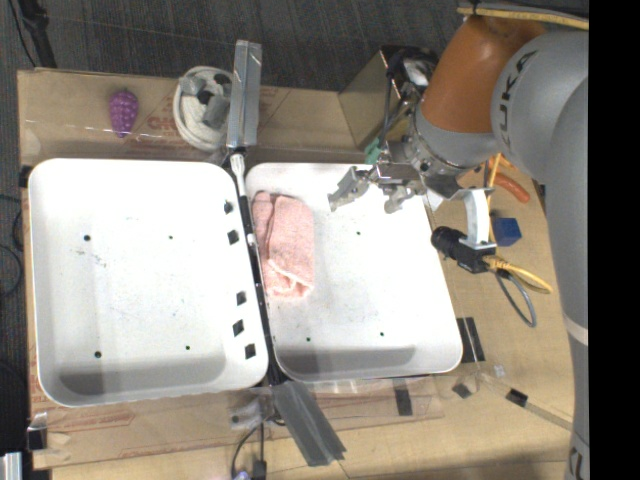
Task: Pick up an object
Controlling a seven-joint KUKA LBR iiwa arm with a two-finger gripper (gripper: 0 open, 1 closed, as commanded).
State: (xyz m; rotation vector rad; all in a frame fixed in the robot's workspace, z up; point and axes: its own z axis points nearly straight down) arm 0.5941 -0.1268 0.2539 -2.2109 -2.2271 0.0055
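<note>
A folded pink cloth [283, 242] lies in the right bin [400, 308], against its left wall. My gripper [372, 194] hangs over the back part of that bin, up and to the right of the cloth and apart from it. Its two grey fingers [346, 188] are spread, with nothing between them.
The left bin [130, 268] stands beside the right one, with a black-marked divider between them. Behind the bins lie a purple object [123, 111], a coil of white cable [200, 103] and an upright metal bar [243, 93]. Tools and a blue block [507, 230] sit to the right.
</note>
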